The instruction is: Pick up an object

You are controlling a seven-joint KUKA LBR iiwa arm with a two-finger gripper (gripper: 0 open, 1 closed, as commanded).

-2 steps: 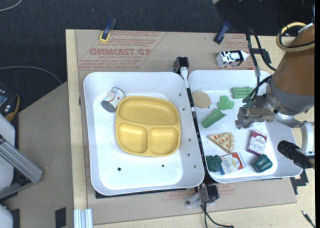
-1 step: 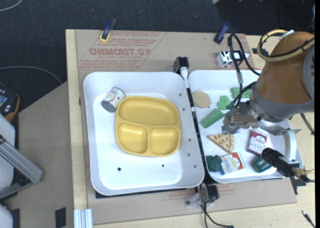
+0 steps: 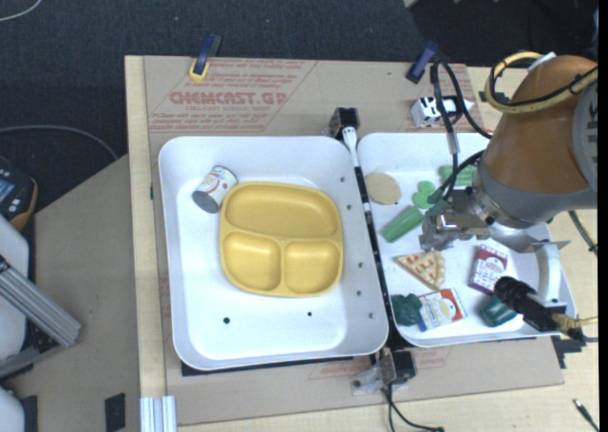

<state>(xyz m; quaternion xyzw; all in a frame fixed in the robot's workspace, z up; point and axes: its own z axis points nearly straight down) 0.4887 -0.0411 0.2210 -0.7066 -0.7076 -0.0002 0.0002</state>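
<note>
Nothing looks lifted yet: the end effector (image 3: 445, 231) hovers low over the right bin (image 3: 560, 273) beside the pizza slice (image 3: 424, 268), its grip state impossible to tell.

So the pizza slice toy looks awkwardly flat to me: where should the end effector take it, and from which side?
Probably from straight above, closing across the two long slanted edges of the pizza slice toy near its wider crust end. It lies flat in the right bin, so only its edges offer purchase; the narrow tip gives less to pinch. The end effector hovers just above it.
</note>
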